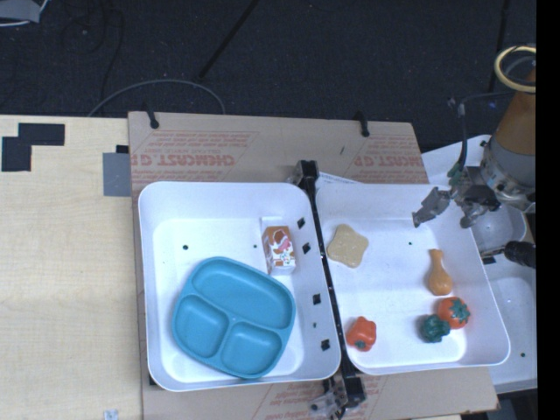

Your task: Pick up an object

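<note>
In the right bin (394,361) lie a tan bread slice (347,246), an orange gourd (438,274), a red tomato (454,311), a small dark green piece (432,328) touching the tomato, and a red pepper (361,332). My gripper (449,214) hangs over the bin's far right corner, above and beyond the gourd. Its two grey fingers are spread open with nothing between them.
The left bin (162,234) holds a blue divided plate (234,316) and a small red-and-white carton (279,248) against the divider wall. A black clip strip (317,269) runs between the bins. Cardboard (262,151) lies under both.
</note>
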{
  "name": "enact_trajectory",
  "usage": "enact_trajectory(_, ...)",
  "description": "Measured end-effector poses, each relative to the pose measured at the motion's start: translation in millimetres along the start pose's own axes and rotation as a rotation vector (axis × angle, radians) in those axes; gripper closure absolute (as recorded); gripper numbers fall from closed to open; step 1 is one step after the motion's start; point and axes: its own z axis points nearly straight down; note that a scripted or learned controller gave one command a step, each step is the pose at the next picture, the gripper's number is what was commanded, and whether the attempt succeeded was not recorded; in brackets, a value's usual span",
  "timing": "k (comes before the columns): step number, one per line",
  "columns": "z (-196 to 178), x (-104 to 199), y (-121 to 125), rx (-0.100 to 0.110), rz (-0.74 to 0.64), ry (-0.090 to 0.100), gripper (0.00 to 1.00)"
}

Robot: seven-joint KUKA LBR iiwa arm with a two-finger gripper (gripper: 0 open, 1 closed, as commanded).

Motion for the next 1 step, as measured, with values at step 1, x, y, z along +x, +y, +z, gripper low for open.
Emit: enact_trajectory(1,-6.4,-0.1,2.4,-0.011,-0.002,-0.002,0.00)
